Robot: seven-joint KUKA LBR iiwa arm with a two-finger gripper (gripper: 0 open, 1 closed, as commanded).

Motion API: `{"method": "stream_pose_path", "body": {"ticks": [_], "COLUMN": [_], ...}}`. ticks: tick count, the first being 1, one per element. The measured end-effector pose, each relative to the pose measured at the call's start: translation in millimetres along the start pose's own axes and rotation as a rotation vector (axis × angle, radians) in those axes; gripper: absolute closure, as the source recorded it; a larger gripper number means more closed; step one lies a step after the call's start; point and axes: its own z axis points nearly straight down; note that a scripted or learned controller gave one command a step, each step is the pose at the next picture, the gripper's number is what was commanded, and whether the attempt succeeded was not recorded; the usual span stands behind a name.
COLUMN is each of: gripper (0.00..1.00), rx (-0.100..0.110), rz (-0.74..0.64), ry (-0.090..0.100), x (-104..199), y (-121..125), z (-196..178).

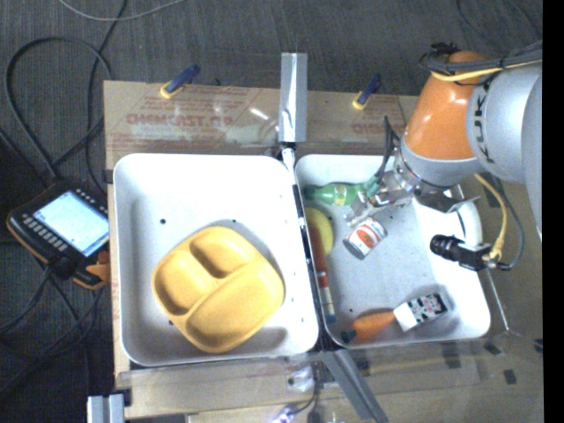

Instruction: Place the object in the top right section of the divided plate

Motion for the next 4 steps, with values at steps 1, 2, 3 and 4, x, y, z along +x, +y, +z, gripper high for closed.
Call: {"method": "stream_pose_path", "body": {"ticks": [1, 2, 3, 4], "gripper": [1.00, 1.00, 1.00, 1.00], "rx": [0.002, 0.003, 0.002, -0.001], "rz": [0.038, -0.003, 0.051, -0.173], "ry": [0.000, -0.003, -0.002, -0.005], "x": [29, 59, 26, 12], "y": [-7, -7, -51, 7], "z": [0, 0, -14, -133]}}
